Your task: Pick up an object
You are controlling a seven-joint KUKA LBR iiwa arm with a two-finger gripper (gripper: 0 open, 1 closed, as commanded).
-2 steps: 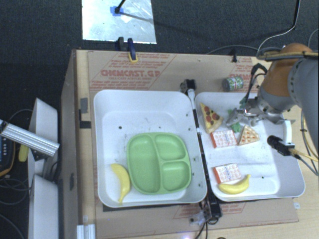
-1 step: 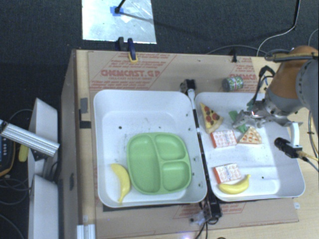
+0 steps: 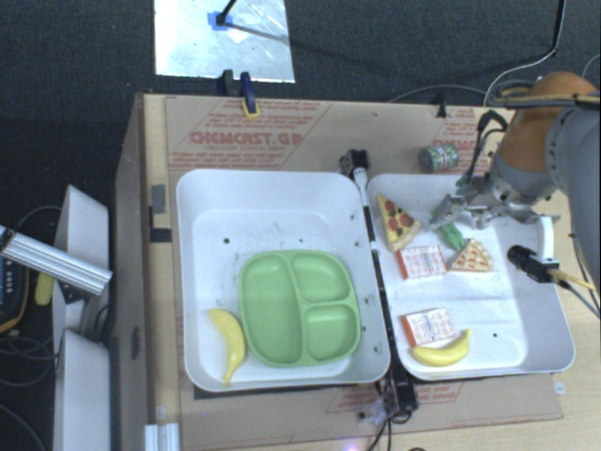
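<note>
You are at the reaching step: the gripper (image 3: 457, 209) is low in the right bin (image 3: 549, 336), over a small green thing (image 3: 454, 235).

You cannot tell if the hand is loose or closed, and nothing shows between it. The green thing lies between two pizza slices, one (image 3: 398, 222) to its left and one (image 3: 472, 256) just beside it. Next, I think, you must go straight down on it and squeeze. The board (image 3: 282, 130) behind reads "CHEMCAST GP". The red boxes' (image 3: 421, 261) print is too small to read.
</note>
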